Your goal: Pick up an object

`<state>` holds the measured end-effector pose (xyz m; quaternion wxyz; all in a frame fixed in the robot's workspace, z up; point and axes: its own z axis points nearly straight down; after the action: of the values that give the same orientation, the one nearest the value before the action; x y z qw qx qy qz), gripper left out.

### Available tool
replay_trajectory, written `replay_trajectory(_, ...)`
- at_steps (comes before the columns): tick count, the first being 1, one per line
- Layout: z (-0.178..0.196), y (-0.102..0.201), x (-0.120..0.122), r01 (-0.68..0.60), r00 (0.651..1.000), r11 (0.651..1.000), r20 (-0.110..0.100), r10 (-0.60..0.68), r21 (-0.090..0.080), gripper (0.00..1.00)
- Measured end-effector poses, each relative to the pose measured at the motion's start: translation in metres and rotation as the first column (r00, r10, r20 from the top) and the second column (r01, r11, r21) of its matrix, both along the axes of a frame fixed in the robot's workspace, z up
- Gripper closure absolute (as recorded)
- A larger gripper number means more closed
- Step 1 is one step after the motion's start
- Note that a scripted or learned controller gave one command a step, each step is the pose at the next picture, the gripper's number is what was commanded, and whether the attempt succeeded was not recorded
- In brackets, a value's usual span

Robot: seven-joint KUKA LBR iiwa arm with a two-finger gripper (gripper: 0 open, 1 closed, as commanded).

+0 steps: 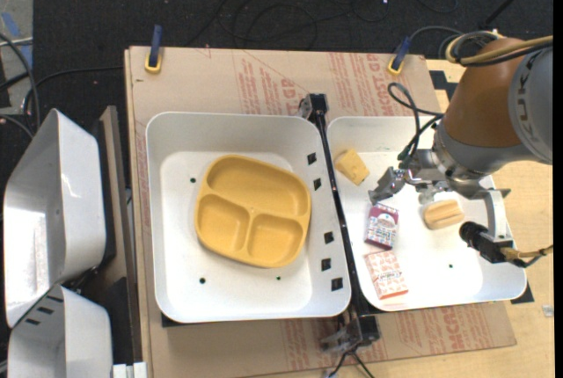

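Hovering over the right bin [493, 284] at centre right of the frame, the gripper [400, 183] hangs among scattered items; whether its jaws are parted or closed cannot be told. Four loose objects lie in that bin: one pale yellow wedge-shaped block [353, 166] to the upper left of the gripper, one tan rounded block [442, 214] to its lower right, one small purple-and-white packet [382, 225] just below, and one flat red-and-white packet [385, 273] near the bin's lower edge. One smooth yellow three-compartment plate [253, 211] lies alone in the left bin [167, 218].
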<state>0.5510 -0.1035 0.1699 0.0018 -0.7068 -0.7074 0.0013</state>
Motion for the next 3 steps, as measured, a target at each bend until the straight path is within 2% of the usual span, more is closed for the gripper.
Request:
replay_trajectory(1,-0.053,-0.002,-0.011,0.004,1.0,1.0,-0.001,-0.004,0.0,0.0)
replay_trajectory(2,-0.079,-0.001,-0.011,0.003,1.0,1.0,0.001,-0.003,0.0,0.0)
replay_trajectory(3,-0.068,-0.001,-0.011,0.005,1.0,1.0,0.003,-0.005,0.0,1.0)
